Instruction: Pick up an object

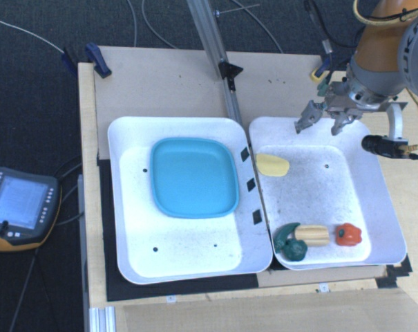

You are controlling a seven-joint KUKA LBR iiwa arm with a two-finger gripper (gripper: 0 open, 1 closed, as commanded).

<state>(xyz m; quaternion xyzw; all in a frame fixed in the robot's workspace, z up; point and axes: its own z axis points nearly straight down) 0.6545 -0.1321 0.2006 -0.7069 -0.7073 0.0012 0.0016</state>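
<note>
My gripper (325, 122) hangs over the far rim of the right bin (374, 185), its two grey fingers spread apart with nothing between them. A pale yellow piece (271, 164) lies at that bin's left side, well below and left of the gripper. Along the bin's near edge sit a dark green vegetable (289, 242), a tan cylinder (311, 235) and a red pepper (347, 234).
A blue square plate (194, 177) lies in the left bin (129, 199). A slanted metal pole (212, 40) stands at the back between the bins. Blue clamps (98, 59) grip the bench's far corners. A teach pendant (19, 206) rests on the floor at left.
</note>
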